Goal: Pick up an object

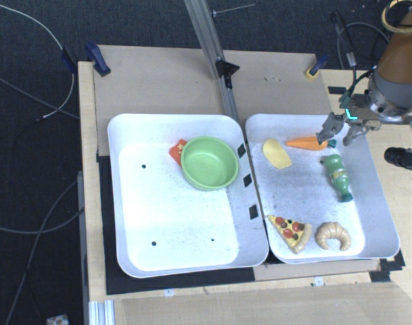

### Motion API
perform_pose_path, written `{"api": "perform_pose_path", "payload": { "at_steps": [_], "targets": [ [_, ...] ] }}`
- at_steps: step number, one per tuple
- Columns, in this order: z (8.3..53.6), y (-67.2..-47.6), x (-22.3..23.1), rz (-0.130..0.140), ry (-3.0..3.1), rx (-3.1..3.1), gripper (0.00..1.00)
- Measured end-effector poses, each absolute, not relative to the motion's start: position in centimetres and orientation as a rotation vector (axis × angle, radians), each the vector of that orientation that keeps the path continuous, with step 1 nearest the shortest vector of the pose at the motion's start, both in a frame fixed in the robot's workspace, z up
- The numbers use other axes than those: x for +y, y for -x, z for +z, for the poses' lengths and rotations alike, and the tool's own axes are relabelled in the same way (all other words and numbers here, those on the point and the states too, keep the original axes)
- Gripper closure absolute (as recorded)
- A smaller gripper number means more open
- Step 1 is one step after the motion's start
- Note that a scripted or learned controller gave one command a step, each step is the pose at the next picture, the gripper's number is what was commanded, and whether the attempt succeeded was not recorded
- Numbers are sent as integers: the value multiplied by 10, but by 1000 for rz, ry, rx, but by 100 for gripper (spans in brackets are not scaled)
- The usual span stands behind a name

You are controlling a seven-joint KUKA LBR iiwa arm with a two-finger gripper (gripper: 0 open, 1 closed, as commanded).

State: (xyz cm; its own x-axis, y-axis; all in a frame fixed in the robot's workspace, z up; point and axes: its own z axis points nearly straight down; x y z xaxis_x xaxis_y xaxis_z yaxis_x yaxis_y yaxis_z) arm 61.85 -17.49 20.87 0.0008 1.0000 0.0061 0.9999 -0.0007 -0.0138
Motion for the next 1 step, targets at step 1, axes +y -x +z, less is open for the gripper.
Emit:
{"api": "perform_pose_path", "payload": {
  "at_steps": [1],
  "targets": [
    [213, -620, -175, 1, 2216, -2216, 0]
  ]
}}
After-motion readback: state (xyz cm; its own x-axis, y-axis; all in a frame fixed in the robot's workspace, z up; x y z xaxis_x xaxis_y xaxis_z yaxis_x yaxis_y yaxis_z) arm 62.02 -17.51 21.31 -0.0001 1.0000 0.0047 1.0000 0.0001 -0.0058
